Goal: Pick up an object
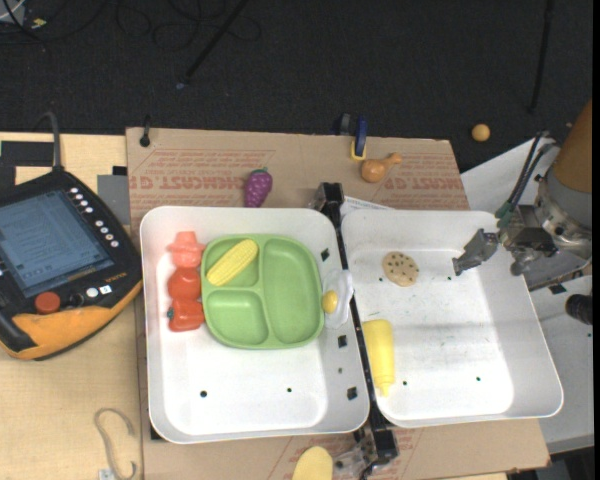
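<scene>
My gripper [500, 253] hangs over the right side of the right bin [480, 393], its fingers [473, 251] spread open with nothing between them. A round brown cookie [401, 268] lies in that bin, to the gripper's left and apart from it. A yellow oblong object [379, 354] rests along the bin's left wall. In the left bin [240, 413] sits a green divided plate [280, 303] with a yellow corn cob [230, 260] on it. A red and pink toy [185, 283] lies to its left, and a small yellow piece [330, 303] sits at its right edge.
On the cardboard behind the bins lie purple grapes [258, 186] and an orange pear-shaped toy [378, 166]. A teach pendant [50, 258] sits at far left. A yellow object [313, 463] lies below the bins, and an orange ball [480, 132] sits at back right.
</scene>
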Tool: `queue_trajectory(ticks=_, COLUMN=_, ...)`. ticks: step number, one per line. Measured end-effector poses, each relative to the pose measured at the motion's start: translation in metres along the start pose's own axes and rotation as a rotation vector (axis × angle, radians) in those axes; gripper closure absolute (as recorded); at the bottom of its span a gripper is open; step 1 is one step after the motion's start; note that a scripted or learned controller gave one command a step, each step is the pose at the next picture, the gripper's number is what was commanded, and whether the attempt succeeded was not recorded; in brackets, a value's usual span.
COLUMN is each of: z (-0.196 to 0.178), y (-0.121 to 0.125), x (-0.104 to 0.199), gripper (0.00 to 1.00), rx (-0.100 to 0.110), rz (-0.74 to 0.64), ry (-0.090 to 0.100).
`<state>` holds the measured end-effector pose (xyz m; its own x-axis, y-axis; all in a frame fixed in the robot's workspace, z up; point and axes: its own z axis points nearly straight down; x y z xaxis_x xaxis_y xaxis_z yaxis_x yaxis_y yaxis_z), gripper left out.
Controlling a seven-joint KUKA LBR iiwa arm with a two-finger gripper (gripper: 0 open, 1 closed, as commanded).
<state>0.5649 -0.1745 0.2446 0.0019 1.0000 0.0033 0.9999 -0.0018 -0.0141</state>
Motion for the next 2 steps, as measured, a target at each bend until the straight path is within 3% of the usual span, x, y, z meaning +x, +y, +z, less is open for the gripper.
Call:
queue_trajectory(ticks=1, z=-0.007, y=0.002, x=0.000, gripper=0.00, rx=-0.012, rz=-0.002, ry=-0.002)
queue_trajectory(ticks=2, z=0.057, y=-0.002, x=0.003, gripper=0.00, rx=-0.006, rz=-0.003, ry=-0.001)
